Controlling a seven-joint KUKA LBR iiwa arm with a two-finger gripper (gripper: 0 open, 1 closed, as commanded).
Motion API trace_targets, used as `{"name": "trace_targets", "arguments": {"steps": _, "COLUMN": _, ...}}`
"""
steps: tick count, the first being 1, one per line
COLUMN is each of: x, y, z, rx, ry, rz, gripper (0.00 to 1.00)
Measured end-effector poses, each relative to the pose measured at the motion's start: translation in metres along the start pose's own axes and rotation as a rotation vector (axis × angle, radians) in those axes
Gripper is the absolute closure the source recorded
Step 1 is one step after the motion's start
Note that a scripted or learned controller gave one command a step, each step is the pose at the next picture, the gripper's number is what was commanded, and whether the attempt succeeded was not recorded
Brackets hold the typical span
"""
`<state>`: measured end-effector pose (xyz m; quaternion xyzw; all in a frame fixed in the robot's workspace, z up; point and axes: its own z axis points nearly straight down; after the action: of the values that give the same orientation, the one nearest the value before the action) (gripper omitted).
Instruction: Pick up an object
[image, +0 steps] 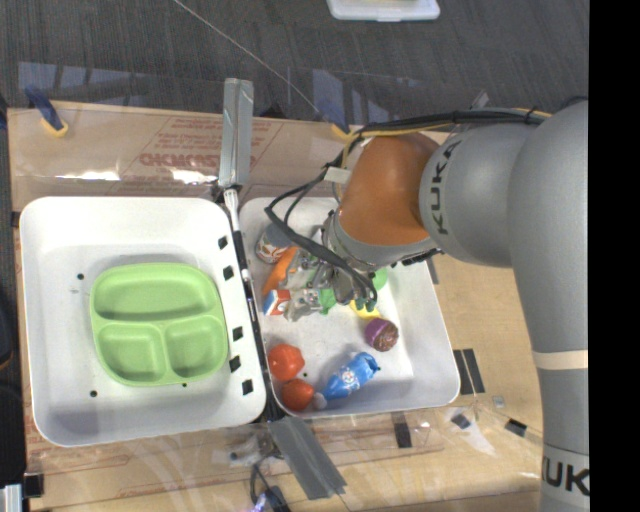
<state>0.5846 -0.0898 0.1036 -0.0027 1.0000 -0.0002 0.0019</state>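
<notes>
Camera view, inspected from the near edge outward: at 6 o'clock in the right-hand shallow white bin (432, 345) lie two round orange-red pieces (285, 362), touching or nearly so, with a blue crumpled packet (350, 377) just beside them at 5 o'clock. A small purple ball (381, 334) sits near the bin's 3 o'clock side. Further in, the gripper (322, 290) hangs low over a tight cluster at the bin's centre, where an orange elongated piece (279, 272) and small green and red bits crowd together; its state cannot be told, since the wrist and cables cover it. Which item is the target is not certain; the cluster beneath the tool is the likely candidate. Risk: closing among crowded items may catch two at once or push one aside, giving a failed or slipping grasp. The left-hand white bin (50, 240) at 9 o'clock holds a green plastic divided tray (158, 323), well apart.
</notes>
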Motion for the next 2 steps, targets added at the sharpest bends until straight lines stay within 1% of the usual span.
{"name": "trace_targets", "arguments": {"steps": 1, "x": 0.0, "y": 0.0, "z": 0.0, "rx": 0.0, "ry": 0.0, "rz": -0.001, "gripper": 0.0}}
{"name": "trace_targets", "arguments": {"steps": 2, "x": 0.019, "y": -0.001, "z": 0.012, "rx": 0.0, "ry": 0.006, "rz": 0.488, "gripper": 0.0}}
